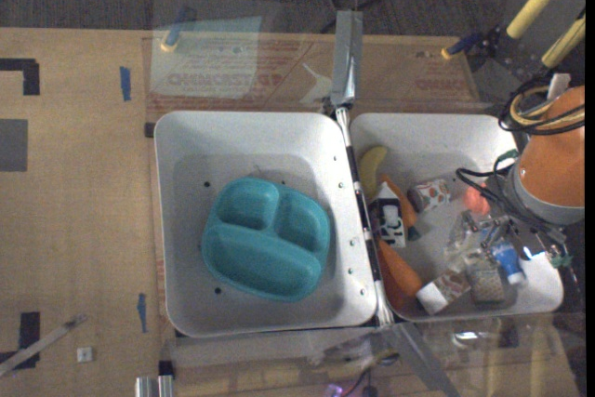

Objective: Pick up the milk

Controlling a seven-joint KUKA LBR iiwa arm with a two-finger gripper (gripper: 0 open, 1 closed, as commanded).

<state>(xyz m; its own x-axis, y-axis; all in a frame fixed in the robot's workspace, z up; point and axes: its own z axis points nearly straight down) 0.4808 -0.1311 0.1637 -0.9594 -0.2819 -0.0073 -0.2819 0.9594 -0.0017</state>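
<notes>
My gripper (485, 242) hangs low over the right side of the right bin (437, 127), under my grey wrist and its orange band; whether it is released or clenched I cannot tell, as it is lost in the clutter below.

The milk (388, 222), a small boxy carton patterned in black and white, lies against the bin's left wall, well apart from my gripper. A smooth tapered orange carrot (400, 267) lies just below it, a second one (402, 205) rests along its right side, and a pale curved banana (373, 168) sits above. Crumpled, shiny packets crowd the lower right corner.

In the left bin (186, 144) lies a glossy teal plate (266, 238) with three moulded compartments. The counter (74, 200) around is flat brown board.
</notes>
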